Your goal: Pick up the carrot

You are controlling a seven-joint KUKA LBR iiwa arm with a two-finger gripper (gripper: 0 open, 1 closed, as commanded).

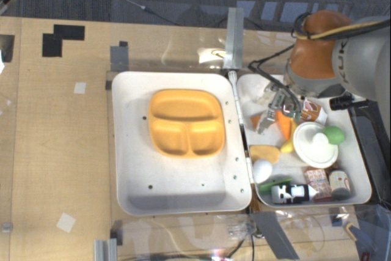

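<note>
Item: my jaws (273, 114), set low over the upper left of the right bin (360, 183). One metal finger (266, 121) slants down to the left; the other lies toward the carrot. Whether they are open or closed I cannot tell, nor whether anything sits between them.

Item: carrot (285, 124), orange, lying in the right bin just beside my jaws on their right, its thin end pointing down toward the yellow piece (265, 153). Contact with my finger is not clear.

Item: white round cup (315, 144), just right of the carrot, with a green ball (334, 135) against its upper right rim.

Item: white egg (262, 170) below the yellow piece; dark bottle (288, 191) lying along the bin's near wall; two small cans (328, 183) to its right.

Item: left bin (134, 186), holding a yellow divided tray (186, 122) near its middle.

Item: my arm (360, 58), grey, orange band above the wrist, entering from the right over the table (55, 150).
</note>
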